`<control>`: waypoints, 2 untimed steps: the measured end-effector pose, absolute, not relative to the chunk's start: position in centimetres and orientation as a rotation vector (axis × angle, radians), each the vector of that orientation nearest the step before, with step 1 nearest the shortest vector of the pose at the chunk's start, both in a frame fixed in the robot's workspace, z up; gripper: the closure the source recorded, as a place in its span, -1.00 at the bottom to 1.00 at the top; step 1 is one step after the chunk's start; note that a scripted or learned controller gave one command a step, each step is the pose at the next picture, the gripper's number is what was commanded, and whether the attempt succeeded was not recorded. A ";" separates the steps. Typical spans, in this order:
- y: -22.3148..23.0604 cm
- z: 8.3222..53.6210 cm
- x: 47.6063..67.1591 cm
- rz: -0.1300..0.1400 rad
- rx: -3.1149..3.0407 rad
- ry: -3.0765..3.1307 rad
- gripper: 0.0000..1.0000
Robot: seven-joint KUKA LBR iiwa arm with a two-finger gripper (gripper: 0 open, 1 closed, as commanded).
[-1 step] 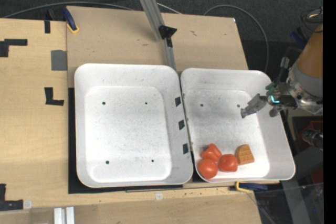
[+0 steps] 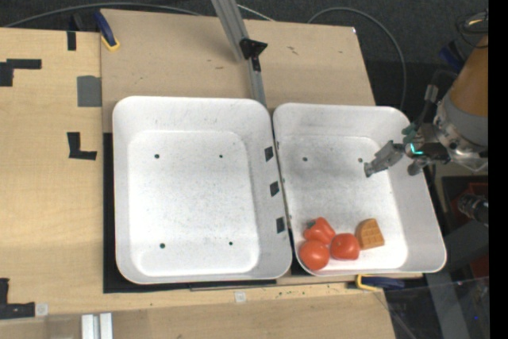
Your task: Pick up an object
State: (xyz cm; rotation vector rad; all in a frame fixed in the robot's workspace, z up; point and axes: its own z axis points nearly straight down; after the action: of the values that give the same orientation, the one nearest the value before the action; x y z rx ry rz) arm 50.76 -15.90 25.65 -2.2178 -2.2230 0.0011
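Pale wooden bench [image 2: 190,59] carries two shallow white plastic bins [image 2: 190,186]. Red rounded pieces [image 2: 325,242] and a tan block [image 2: 369,234] lie in the right bin's near corner. The gripper [image 2: 389,159] hovers apart, jaw state unclear.

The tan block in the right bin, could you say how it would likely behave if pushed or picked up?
The tan block looks flat-sided, so it should slide rather than roll. It touches a red rounded piece, so a push would probably shove that too. It seems small and probably light.
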 end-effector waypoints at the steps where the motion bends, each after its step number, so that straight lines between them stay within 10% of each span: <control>1: -15.8 21.0 51.4 0.006 -2.217 -2.219 -1.00; 2: -15.8 16.5 50.8 0.006 -2.218 -2.218 -1.00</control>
State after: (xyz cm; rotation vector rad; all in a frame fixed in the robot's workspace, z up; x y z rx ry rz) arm 50.80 -15.78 16.53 -2.2175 -2.2175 0.0061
